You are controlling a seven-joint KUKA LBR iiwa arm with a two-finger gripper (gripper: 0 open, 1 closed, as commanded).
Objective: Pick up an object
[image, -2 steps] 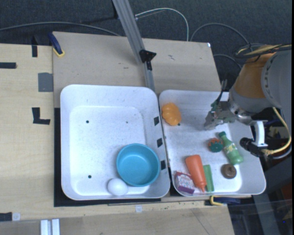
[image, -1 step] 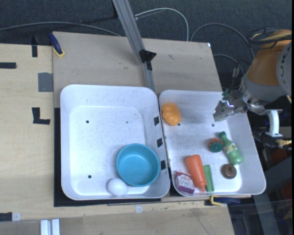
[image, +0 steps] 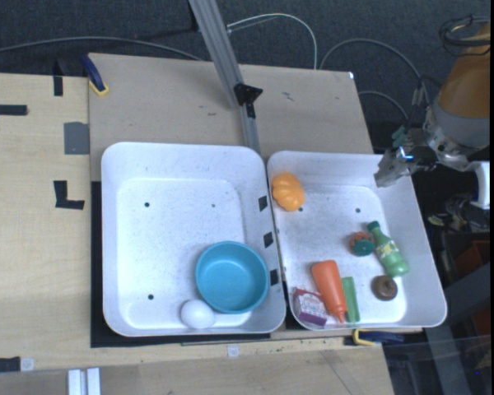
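Note:
The gripper [image: 389, 171] hangs over the upper right rim of the right bin [image: 329, 164], coming in from the right edge. Nothing shows between its fingers, and their state is unclear. In the right bin lie an orange pepper-like toy [image: 287, 191] at the upper left, a green bottle [image: 387, 249], a small teal and red toy [image: 361, 244], a brown ring [image: 384, 287], an orange carrot [image: 330, 289], a green stick [image: 350, 298] and a purple packet [image: 309, 306]. The left bin [image: 148, 171] holds a blue bowl [image: 231, 276] and a white ball [image: 198, 313].
A grey metal pole [image: 220, 39] slants down to the seam between the bins. Cables [image: 296, 23] run over the dark floor behind the bench. The wooden bench top [image: 33, 220] extends to the left with black tape marks.

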